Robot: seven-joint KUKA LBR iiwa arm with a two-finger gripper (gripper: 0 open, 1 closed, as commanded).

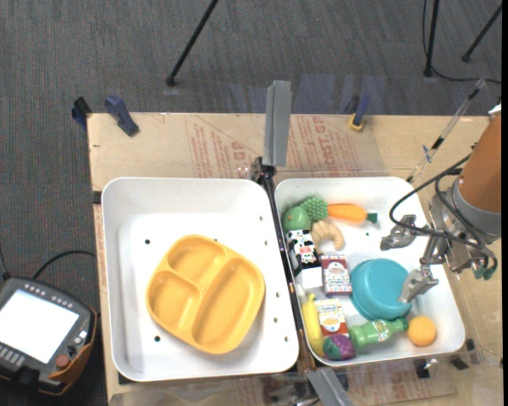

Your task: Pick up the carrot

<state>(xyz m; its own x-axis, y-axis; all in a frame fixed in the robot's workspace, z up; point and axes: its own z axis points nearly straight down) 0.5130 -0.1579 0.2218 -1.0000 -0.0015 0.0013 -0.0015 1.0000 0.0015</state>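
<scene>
At the far left, on the dark floor beside the bench, lies a handheld control pad [35, 331] with a pale screen. The left bin [118, 201] holds a yellow divided plate [206, 293], lying flat and slightly turned, with nothing in its compartments. A grey upright bar [277, 125] stands behind the seam where the two bins meet. The right bin [374, 183] is crowded: along its left wall sit a green pear [295, 218], a black-and-white carton [302, 249], and a yellow banana [311, 320] near the front. Just right of these are a bumpy green vegetable [314, 206], a pale croissant [328, 233], a small red-and-white box [336, 276] and an orange box [329, 317] in front of it. The carrot [349, 213] lies on its side near the back wall of this bin, its green end pointing right, just beside the bumpy vegetable and apart from the gripper. A teal bowl [381, 288] sits mid-bin, with a green bottle [377, 331] and an orange fruit [422, 331] in front of it. The gripper [411, 263] hangs over the right part of the bin by the bowl's right edge, its two fingers spread wide with nothing between them.
</scene>
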